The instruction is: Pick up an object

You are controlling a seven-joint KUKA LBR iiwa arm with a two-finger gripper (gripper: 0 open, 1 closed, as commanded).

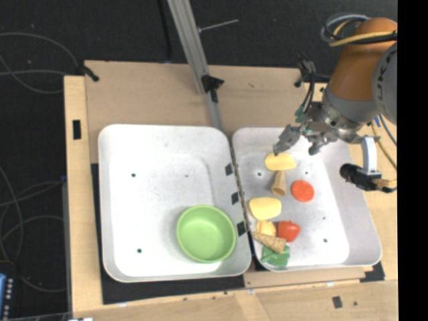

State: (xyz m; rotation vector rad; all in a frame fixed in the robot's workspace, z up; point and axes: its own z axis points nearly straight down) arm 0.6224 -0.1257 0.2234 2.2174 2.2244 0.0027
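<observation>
My gripper hangs over the far part of the right bin, open, its two dark fingers spread with nothing between them. Just below it lies a yellow piece on a tan cone. An orange-red round piece sits to the right of the cone. Nearer the front lie a pale yellow lump, a red piece, a small yellow piece and a green-and-tan piece in the front left corner.
The left bin holds a green bowl near its front right. A slanted grey metal pole rises from behind the bins' divide. A black fitting sticks out over the right bin's right rim.
</observation>
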